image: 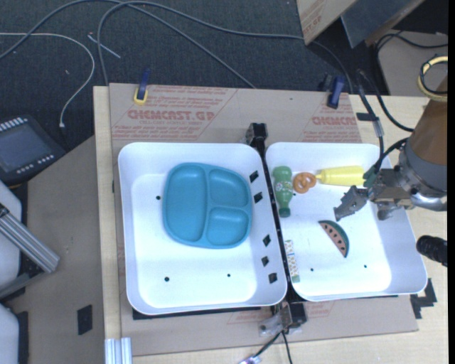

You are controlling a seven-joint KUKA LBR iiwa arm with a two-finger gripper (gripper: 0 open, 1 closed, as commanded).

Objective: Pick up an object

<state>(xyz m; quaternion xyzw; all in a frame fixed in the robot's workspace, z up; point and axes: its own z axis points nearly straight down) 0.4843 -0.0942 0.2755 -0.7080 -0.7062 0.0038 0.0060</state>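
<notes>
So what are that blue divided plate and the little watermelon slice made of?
The blue divided plate looks like moulded plastic with a smooth, matte finish: one even colour, with rounded compartment walls. The watermelon slice appears to be a toy, probably plastic or rubber, judging by its flat, solid red and green; the view is too small to tell which.

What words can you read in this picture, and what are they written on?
"GIGACAST G.P": red print on the brown board behind the left bin; the last letters are unsure.
Same red print on the board behind the right bin, too faint and clipped to read fully.
Small label strip at the right bin's left wall: too small to read.
Cardboard box, top edge: print too blurred to read.
</notes>
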